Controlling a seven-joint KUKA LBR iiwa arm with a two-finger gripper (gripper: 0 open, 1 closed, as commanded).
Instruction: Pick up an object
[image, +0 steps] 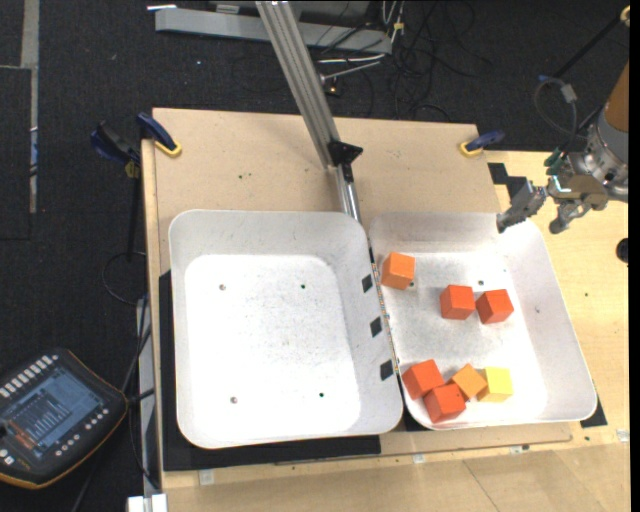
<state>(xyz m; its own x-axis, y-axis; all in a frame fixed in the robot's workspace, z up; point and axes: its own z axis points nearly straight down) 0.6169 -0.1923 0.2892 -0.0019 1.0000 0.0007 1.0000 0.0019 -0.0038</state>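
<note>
Several small blocks lie in the right bin (560, 330). An orange block (398, 270) sits near its left wall. Two red blocks (457, 301) (494, 305) rest side by side in the middle. At the front are two more red blocks (423, 378) (445, 402), an orange one (469, 381) and a yellow one (497, 383). My gripper (541, 212) hangs above the right bin's far right corner, open, with nothing between its fingers, well away from every block.
The left bin (200, 250) sits next to the right one on the wooden bench. A metal pole (305, 85) slants down to the gap between the bins. Clamps (160, 135) (480, 143) mark the bench's far corners. A teach pendant (50, 415) lies at the lower left.
</note>
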